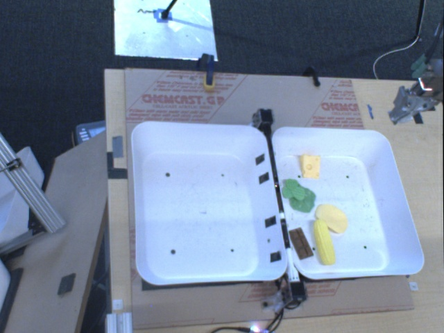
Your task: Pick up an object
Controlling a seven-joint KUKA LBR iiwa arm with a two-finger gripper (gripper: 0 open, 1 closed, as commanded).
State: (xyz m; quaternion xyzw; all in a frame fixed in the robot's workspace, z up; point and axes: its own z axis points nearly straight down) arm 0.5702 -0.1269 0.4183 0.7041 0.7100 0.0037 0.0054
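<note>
The right bin [388,158] holds several small objects. A yellow cheese wedge [310,166] lies near its back left. A green leafy piece [299,194] rests against the left wall. A pale yellow rounded piece [332,218] and a yellow corn cob [324,241] lie toward the front, with a brown chocolate bar [300,243] beside them. My gripper [411,105] hangs at the far right, above the bench behind the right bin and well apart from all the objects.
The left bin [201,200] sits beside the right one, joined along a black clipped divider [274,193]. A shiny metal plate [165,19] lies beyond the bench. An aluminium rail [28,186] stands at the left.
</note>
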